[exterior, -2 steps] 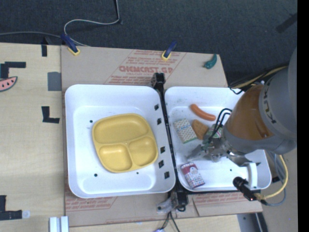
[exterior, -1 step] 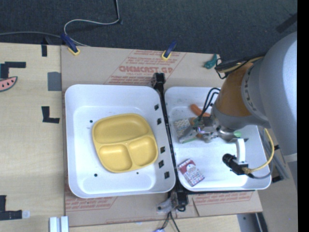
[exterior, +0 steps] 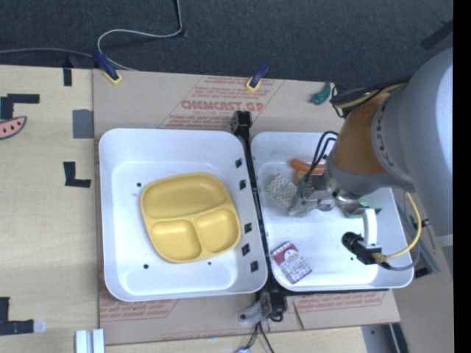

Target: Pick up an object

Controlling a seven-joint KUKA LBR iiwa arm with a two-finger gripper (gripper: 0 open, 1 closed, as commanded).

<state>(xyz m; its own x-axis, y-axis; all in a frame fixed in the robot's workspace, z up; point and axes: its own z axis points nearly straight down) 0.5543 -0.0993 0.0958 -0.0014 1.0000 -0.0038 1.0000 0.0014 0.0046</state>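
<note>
Whether the fingers are spread or pressed together cannot be told; the gripper sits low in the right bin, its tip at a small patterned packet near the bin's 10 o'clock corner. An orange object lies just beyond the packet, toward 12 o'clock, partly behind the arm's cables. A red-and-white card box rests near the bin's 7 o'clock edge, well apart from the gripper. The left bin holds a yellow divided tray. Both bins sit on cardboard on the surface.
</note>
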